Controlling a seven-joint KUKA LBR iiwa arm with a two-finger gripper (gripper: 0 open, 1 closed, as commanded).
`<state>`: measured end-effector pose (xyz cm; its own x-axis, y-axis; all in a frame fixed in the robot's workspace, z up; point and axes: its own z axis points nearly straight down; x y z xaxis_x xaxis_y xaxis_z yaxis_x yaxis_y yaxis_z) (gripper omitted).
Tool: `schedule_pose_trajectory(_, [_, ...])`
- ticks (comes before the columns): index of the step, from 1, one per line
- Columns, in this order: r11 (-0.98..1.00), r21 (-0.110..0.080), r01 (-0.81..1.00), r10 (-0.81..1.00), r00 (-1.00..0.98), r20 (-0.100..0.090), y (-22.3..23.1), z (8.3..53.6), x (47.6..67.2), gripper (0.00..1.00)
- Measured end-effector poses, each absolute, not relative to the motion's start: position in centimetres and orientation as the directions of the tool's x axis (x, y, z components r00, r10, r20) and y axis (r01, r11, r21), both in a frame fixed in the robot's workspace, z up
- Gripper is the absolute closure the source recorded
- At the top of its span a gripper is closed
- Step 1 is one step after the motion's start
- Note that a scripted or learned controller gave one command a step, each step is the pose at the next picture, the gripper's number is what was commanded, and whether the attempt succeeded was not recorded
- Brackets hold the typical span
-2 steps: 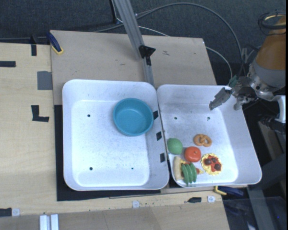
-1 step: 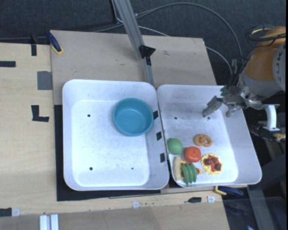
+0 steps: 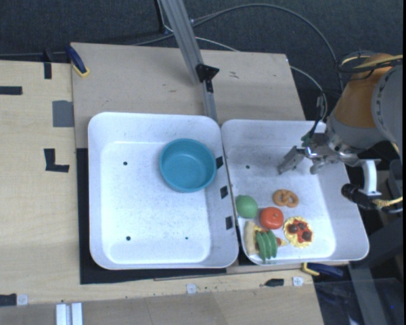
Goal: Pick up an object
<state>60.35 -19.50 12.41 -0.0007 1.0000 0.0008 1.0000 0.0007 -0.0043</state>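
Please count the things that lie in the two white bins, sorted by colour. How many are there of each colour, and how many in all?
Blue: 1, the round blue plastic bowl
Green: 2, the round green ball-shaped toy and the ridged dark green toy vegetable
Red: 1, the red toy tomato
Brown: 1, the brown toy pretzel
Yellow: 2, the yellow toy pizza slice with red spots and the pale yellow toy piece
Total: 7

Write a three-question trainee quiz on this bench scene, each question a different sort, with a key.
1. True or false: the blue bowl sits in the right bin.
2. Which item lies nearest the pincer? A) pretzel B) green pepper C) small pizza
3. Fill in: the red tomato lies just right of the green ____.

Key: 1 false, it sits in the left bin; 2 A; 3 ball.
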Motion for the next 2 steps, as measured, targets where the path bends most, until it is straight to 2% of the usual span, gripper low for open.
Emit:
schedule_pose_trajectory(1, [0.001, 0.0, 1.0, 1.0, -0.001, 0.0, -19.5, 8.8, 60.4, 0.0])
schedule_pose_trajectory(2, [0.001, 0.002, 1.0, 1.0, -0.001, -0.001, -19.5, 10.0, 60.4, 1.0])
